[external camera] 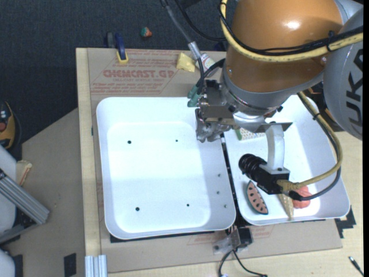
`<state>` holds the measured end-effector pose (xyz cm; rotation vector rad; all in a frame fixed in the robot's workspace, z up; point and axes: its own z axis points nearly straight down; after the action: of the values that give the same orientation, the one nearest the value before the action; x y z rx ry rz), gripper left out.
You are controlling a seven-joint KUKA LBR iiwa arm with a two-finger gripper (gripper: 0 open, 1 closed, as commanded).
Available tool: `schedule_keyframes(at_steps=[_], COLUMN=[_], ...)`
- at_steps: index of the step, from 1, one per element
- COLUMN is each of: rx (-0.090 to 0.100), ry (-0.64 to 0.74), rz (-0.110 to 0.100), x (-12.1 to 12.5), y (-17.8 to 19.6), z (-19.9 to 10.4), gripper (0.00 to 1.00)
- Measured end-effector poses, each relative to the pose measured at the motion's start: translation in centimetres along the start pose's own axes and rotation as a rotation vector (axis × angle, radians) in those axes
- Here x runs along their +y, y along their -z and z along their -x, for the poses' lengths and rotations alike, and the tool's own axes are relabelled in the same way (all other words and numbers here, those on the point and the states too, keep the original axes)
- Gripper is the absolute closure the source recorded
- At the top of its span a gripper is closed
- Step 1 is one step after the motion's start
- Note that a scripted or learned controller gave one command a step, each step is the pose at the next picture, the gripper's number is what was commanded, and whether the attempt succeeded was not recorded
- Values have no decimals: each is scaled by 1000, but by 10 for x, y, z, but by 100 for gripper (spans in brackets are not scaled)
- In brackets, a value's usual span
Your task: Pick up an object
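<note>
Counter (86,154) surface: a brown board with red print along its upper edge. A blue clamp (121,48) sits on that edge at the upper left of the frame.

Left bin (155,172): white floor marked by four small dark dots, with a soft shadow across its upper half.

Pincer (209,133): located at upper centre of the frame, over the divide between the two bins and by the upper right corner of the left bin. Whether it is apart or together cannot be told, because the wrist housing covers it from above. Contact with the bin rim cannot be confirmed either.

Arm (277,39): grey with an orange band. It enters from the right and covers the upper part of the right bin (308,154).

Right bin contents are grouped at the lower edge, well apart from the pincer:
- wedge-shaped object (257,199), dark rim and red face with dark specks, lying flat near the divide;
- tan stick (287,206), just right of the wedge;
- red object (301,201), beside the stick, partly covered from above, shape hard to make out.

A pale speckled patch (248,135) shows just right of the pincer. It is mostly hidden under the wrist and cannot be identified.
</note>
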<state>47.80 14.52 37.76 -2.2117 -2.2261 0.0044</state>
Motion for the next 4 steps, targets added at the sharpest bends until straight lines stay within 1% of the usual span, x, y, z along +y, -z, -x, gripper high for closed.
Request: schedule_keyframes(at_steps=[1, 2, 3, 4], rx=[9, -5, 5, 0], ry=[0, -3, -5, -5], rz=[24, -7, 16, 4], x=[13, 0, 1, 1], y=[167, 66, 163, 157], z=[-51, -81, -79, -80], gripper=[100, 100, 100, 0])
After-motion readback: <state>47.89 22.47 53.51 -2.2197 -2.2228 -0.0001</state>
